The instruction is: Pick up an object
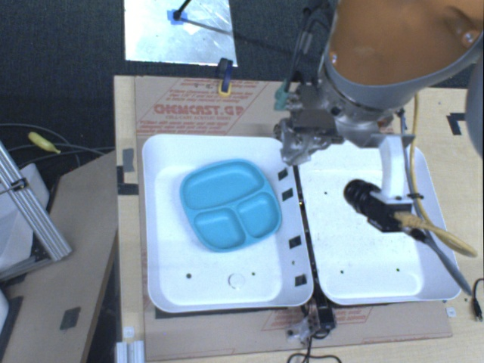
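A light blue divided plate (229, 203) with three compartments lies flat in the left bin (170, 278), slightly left of its middle. My gripper (296, 155) hangs over the top end of the divider between the two bins, to the upper right of the plate and apart from it. The wrist and arm above hide most of it. I see nothing held at its tip.
The right bin (363, 278) sits beside the left one, with small black clips (293, 242) along the shared edge. Both bins rest on a cardboard sheet (197, 104). A metal frame (30, 218) stands at the left, outside the bins.
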